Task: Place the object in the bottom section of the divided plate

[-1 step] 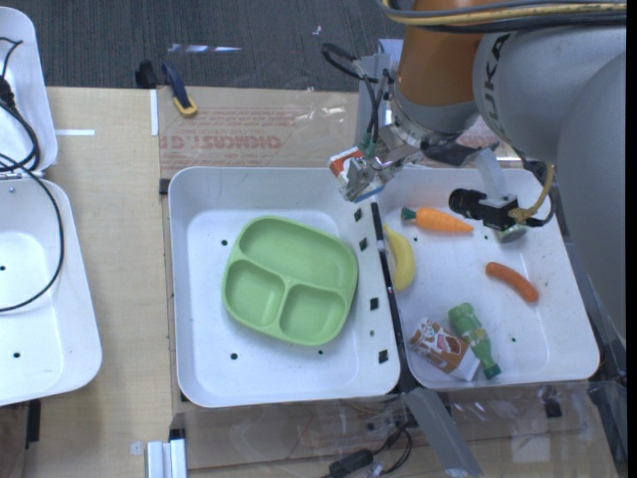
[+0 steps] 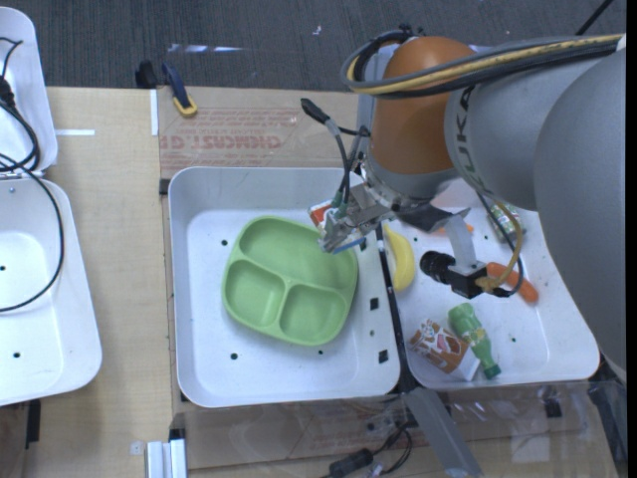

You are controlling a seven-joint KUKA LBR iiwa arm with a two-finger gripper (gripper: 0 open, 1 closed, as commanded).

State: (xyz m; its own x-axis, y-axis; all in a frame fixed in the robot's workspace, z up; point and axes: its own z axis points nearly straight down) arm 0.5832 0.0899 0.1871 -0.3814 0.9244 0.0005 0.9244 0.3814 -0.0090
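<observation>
Now gripper (image 2: 338,235) over green plate (image 2: 290,281), grip hard to tell, backwards red words on cardboard (image 2: 234,139), unreadable.

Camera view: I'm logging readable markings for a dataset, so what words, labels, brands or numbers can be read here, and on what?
Red print on the cardboard sheet behind the bins: mirrored and upside down, too faint to read with certainty.
Dark letters on the grey arm below the orange band: partly hidden, not readable.
Print on the small carton in the right bin: too small and blurred to read.
Green divided plate: no text seen.
</observation>
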